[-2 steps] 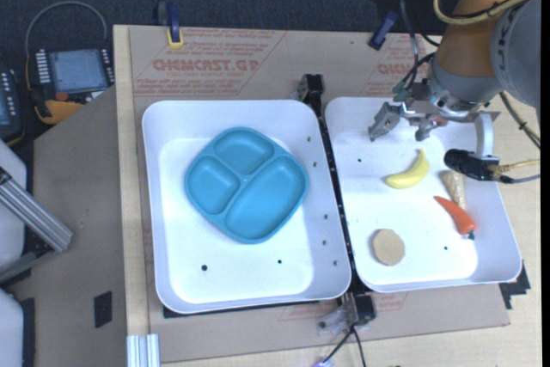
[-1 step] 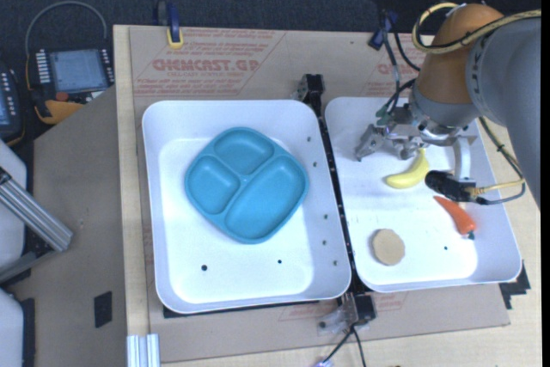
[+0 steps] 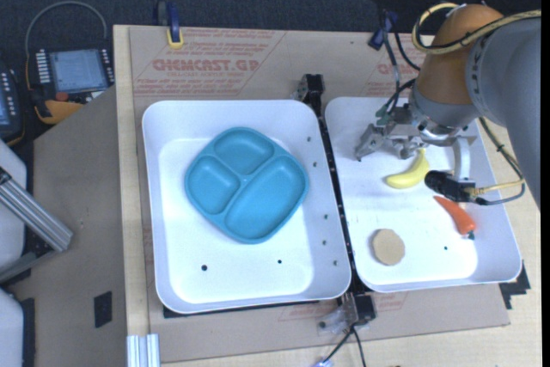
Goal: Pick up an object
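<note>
The banana (image 3: pixel 407 175) lies in the right bin (image 3: pixel 365 266), directly under the claw (image 3: pixel 391 143) — whose fingers spread open, holding nothing. A good grasp means straddling the banana's narrow width, descending straight, clear of the carrot (image 3: pixel 456 215) beside the banana — the round cookie (image 3: pixel 388 247) lies nearer the front.

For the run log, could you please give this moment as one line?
tool over right bin | above banana | grasp unconfirmed | carrot, cookie untouched
</note>
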